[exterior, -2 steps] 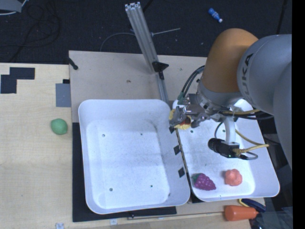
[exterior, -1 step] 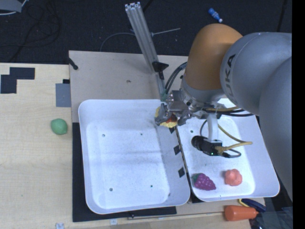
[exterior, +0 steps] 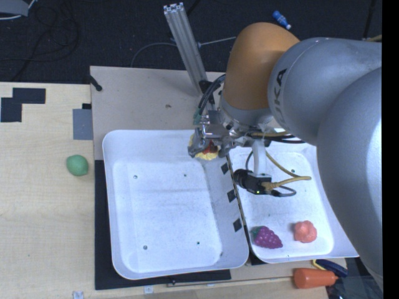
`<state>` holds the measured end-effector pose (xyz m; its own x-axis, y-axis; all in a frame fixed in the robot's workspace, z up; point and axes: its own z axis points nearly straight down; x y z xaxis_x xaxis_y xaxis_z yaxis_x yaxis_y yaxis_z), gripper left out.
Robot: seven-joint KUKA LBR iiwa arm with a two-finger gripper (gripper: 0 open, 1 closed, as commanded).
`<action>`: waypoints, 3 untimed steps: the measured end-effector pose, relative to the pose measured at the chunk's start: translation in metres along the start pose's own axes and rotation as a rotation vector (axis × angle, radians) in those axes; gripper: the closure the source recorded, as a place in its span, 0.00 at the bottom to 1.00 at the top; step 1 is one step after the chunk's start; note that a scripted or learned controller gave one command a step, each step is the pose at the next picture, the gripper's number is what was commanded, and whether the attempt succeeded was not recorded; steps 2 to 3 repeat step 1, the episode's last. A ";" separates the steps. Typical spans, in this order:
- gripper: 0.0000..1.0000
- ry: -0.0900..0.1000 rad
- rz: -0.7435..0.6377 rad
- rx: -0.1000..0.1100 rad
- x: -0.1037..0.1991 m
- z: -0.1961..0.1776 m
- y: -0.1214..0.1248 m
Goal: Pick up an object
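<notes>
My gripper (exterior: 206, 147) hangs over the far right corner of the left bin (exterior: 124, 229), below the orange band of the arm. A small yellow object (exterior: 206, 155) with a bit of red on it sits between the fingertips, and the gripper is shut on it. It hangs just above the bin's rim, close to the divide between the two bins. In the right bin (exterior: 324, 245) lie a purple bunch of grapes (exterior: 267, 237) and a salmon-pink lump (exterior: 305, 231), both near the front edge and well away from the gripper.
A green ball (exterior: 77, 165) rests on the bench left of the bins. An orange carrot-like piece (exterior: 315, 278) lies outside the right bin's front edge. A black cable plug (exterior: 252, 182) with yellow wire hangs over the right bin. An aluminium bar (exterior: 186, 45) slants up behind the gripper.
</notes>
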<state>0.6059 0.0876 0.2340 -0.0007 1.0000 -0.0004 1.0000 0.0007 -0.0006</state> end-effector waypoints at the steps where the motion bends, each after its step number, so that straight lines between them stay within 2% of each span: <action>1: 1.00 0.000 0.002 0.000 0.000 -0.004 -0.002; 3: 1.00 0.000 0.002 0.000 0.000 -0.004 -0.002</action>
